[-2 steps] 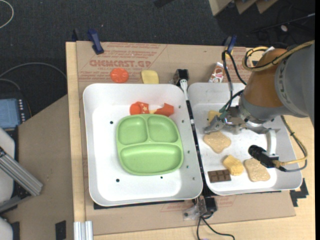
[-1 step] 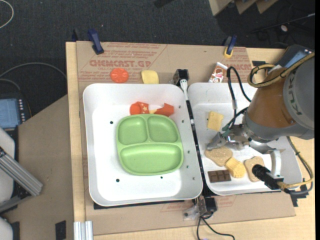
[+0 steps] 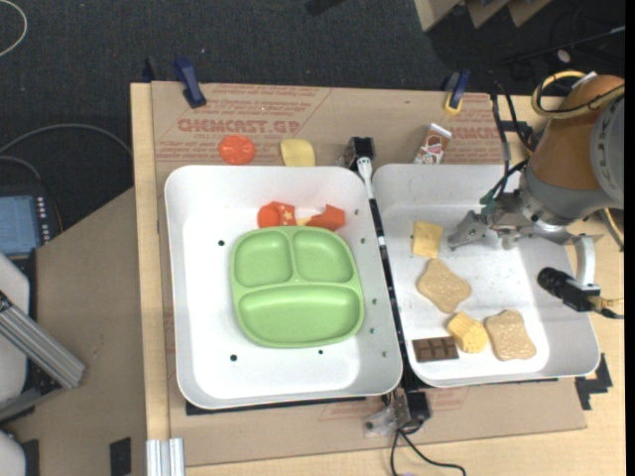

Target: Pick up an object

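risk: gripper [image 3: 466,234] sits over bare floor of the right bin [image 3: 556,305], just right of the yellow cheese square [image 3: 428,238] and far of the toast slice [image 3: 443,288]; a straight drop likely closes on nothing.
risk 2: food pieces are thin and flat, so fingers could slide over them or pinch the bin floor.
gripper state: fingers look spread apart, nothing between them.
left bin [image 3: 189,266]: white, shallow, smooth plastic, rounded corners.
green plate [image 3: 296,288]: three compartments, glossy, rounded.
toast slices: tan, speckled, matte; second slice [image 3: 510,334] at near right.
chocolate bar [image 3: 435,349]: dark, flat rectangle, near edge.
yellow chunk [image 3: 466,332]: small, lumpy, touching second slice.
red pieces [image 3: 278,214]: far of plate.
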`<state>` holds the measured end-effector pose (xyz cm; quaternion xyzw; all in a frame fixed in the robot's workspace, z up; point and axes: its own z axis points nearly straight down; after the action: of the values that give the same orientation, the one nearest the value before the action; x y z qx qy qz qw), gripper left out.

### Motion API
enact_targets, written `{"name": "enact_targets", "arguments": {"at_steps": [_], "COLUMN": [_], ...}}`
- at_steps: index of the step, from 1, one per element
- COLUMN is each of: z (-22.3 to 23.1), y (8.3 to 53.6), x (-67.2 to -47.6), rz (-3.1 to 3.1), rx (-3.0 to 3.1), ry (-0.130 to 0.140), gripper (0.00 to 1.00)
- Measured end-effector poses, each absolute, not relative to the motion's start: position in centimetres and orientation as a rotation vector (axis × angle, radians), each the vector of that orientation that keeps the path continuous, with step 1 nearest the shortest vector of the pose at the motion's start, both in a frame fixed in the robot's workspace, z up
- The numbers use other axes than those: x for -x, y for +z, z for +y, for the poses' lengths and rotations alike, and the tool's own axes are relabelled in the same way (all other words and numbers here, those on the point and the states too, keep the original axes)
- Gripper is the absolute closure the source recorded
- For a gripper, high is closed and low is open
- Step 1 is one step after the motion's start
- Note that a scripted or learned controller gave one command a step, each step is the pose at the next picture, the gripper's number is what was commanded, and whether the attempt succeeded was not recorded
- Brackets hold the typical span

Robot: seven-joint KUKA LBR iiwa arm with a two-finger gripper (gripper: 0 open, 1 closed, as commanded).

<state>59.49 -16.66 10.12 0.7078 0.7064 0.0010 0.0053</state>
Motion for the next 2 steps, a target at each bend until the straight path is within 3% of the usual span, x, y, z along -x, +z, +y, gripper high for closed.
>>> {"name": "enact_targets", "arguments": {"at_steps": [1, 2], "z": [-9.6, -9.5], "y": [15.8, 8.0], "x": [-57.1, -59.3], "rz": [2.228, 2.227], "rx": [-2.215, -2.223], "ry": [0.007, -0.005], "gripper": [0.0, 0.0]}}
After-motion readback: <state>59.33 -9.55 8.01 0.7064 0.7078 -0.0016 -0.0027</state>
